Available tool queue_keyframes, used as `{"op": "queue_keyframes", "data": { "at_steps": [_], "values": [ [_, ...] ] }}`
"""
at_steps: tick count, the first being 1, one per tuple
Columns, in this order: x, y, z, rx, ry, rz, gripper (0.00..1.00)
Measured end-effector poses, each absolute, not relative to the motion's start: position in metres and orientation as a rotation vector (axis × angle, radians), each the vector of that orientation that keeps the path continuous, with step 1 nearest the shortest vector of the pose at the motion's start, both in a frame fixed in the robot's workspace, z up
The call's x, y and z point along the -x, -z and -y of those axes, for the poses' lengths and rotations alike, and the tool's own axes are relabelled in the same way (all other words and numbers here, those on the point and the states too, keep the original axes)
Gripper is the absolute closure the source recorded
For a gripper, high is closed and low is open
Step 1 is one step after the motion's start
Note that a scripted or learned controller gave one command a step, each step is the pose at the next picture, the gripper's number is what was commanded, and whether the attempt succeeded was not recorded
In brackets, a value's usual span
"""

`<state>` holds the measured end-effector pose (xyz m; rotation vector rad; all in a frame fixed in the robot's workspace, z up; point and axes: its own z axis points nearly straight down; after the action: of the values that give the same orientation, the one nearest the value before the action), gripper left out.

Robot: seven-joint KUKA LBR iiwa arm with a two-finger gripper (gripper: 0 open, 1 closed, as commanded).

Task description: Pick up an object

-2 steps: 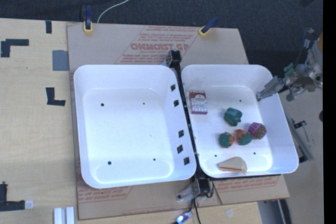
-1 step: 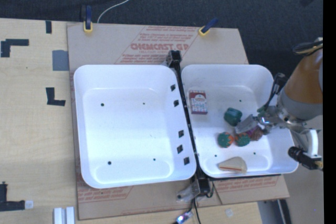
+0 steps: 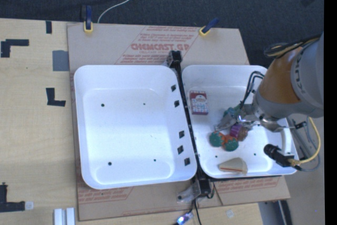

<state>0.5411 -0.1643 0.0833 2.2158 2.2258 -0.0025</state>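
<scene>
The right bin (image 3: 210, 74) holds a small red and white box (image 3: 198, 102) near its left wall. A cluster of small toys (image 3: 225, 139) in teal, orange and purple lies in its middle. A tan wedge like a sandwich slice (image 3: 234, 166) rests near its front edge. My gripper (image 3: 233, 119) reaches in from the right and hangs low over the toy cluster, right at its upper edge. Whether anything sits between the gripper's tips cannot be made out.
The left bin (image 3: 87, 113) stands beside the right one, with a black divider clip strip (image 3: 181, 108) between them. Both rest on a cardboard sheet (image 3: 152, 45) held by clamps. Cables (image 3: 300, 158) hang by the arm at the right.
</scene>
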Motion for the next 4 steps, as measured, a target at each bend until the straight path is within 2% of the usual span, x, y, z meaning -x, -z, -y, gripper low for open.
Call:
{"op": "queue_keyframes", "data": {
  "at_steps": [1, 2, 3, 4],
  "values": [
    [-0.542, -0.096, 0.167, -2.217, 0.000, -2.219, 1.00],
    [-0.558, -0.254, 0.131, -2.205, -0.016, -2.219, 1.00],
    [-0.479, -0.213, 0.104, -2.229, 0.008, -2.227, 1.00],
    [-0.483, -0.225, 0.104, -2.222, 0.004, -2.225, 1.00]
  ]
}}
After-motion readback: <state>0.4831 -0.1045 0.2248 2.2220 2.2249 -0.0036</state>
